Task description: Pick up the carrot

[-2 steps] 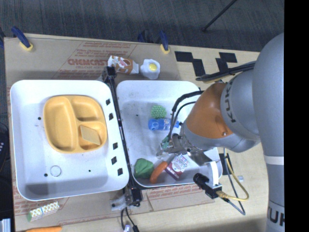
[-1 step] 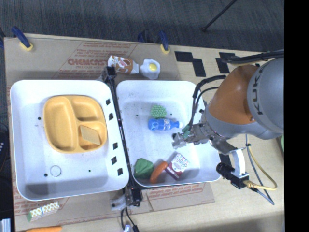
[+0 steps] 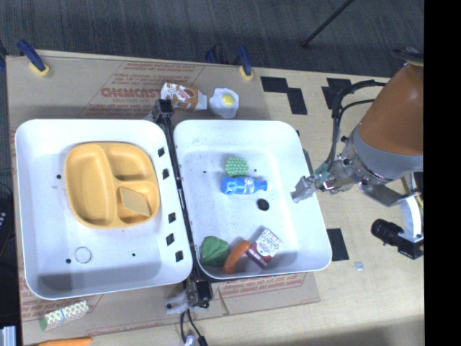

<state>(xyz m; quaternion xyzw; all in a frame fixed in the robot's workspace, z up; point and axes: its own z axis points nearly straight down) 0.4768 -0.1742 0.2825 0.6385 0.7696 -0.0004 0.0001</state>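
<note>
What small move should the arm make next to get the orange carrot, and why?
Probably swing the gripper left and toward the near edge, over the right white bin. It sits at that bin's right rim, while the orange carrot lies at the near wall between a green leafy piece and a red packet.

Bench (image 3: 374, 280) bearing two white bins (image 3: 94, 215)

Grey arm (image 3: 392, 161) with orange band, black cables, metallic claw (image 3: 305, 188).
</note>
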